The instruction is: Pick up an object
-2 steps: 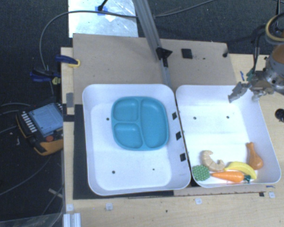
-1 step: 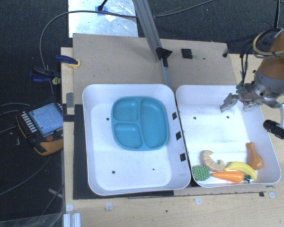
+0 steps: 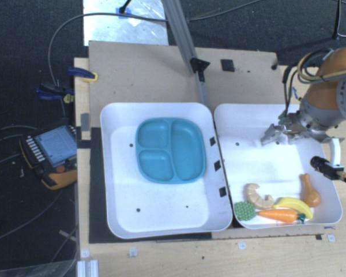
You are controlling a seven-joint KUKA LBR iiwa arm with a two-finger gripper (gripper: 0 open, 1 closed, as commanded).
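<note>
Several toy foods lie along the front of the right bin: a beige curled pastry, a green broccoli piece, an orange carrot, a yellow banana and a brown drumstick. My gripper hangs over the back part of the right bin, well behind the foods. Its fingers stand open with nothing between them.
A blue divided plate rests in the left bin. A grey pole slants down to the bins' back edge. Cables, clamps and a handheld device lie left of the bench.
</note>
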